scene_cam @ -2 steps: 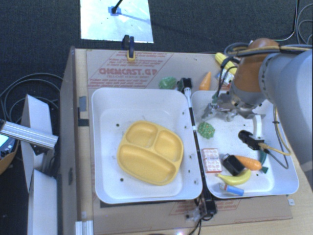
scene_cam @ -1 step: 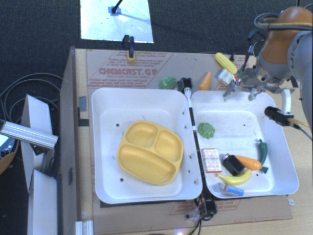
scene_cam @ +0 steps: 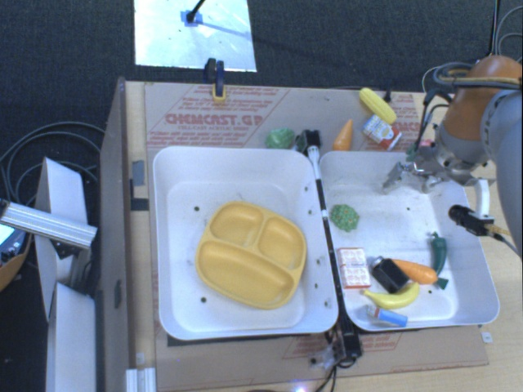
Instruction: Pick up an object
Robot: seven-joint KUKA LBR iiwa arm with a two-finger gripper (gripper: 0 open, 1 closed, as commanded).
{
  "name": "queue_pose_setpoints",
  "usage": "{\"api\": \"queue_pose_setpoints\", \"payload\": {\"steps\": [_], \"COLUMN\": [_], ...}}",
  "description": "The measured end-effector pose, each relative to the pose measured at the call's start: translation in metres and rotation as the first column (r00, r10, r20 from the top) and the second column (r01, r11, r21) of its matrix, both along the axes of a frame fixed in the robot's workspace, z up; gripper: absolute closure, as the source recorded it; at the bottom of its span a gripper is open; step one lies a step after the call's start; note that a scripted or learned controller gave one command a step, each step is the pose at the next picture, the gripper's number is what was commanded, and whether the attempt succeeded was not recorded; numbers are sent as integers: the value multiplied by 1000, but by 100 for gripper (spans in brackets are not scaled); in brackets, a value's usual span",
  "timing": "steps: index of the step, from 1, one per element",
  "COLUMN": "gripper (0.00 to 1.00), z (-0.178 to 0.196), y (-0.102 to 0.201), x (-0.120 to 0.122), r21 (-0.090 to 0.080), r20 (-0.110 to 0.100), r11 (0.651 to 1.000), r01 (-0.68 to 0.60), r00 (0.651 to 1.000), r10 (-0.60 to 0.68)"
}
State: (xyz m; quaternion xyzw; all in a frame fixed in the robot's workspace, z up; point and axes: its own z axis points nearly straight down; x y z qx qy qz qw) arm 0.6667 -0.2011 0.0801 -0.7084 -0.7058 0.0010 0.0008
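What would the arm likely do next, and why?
Probably swing toward the near end of the right bin and lower. The gripper hovers over that bin's bare far end, while the carrot, banana and green pepper lie clustered at the near end.

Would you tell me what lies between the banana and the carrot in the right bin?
In the camera view, a black block lies between banana and carrot.

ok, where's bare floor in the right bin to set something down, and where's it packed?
Free: the middle of the right bin, between the green lump, the gripper and the green pepper. Crowded: the near edge, where the card, black block, carrot and banana cluster.
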Motion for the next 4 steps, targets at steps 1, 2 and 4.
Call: {"api": "queue_pose_setpoints", "payload": {"steps": [1,2,4], "gripper": [0,0,0], "z": [75,36,124], "y": [40,114,-3], "x": [-63,-130,-134], "r21": [1,6,-4], "r20": [5,-6,8], "r11": [1000,1000,1000], "r01": [-5,-11,-1], "r00": [1000,1000,1000], "r10": [5,11,1]}}
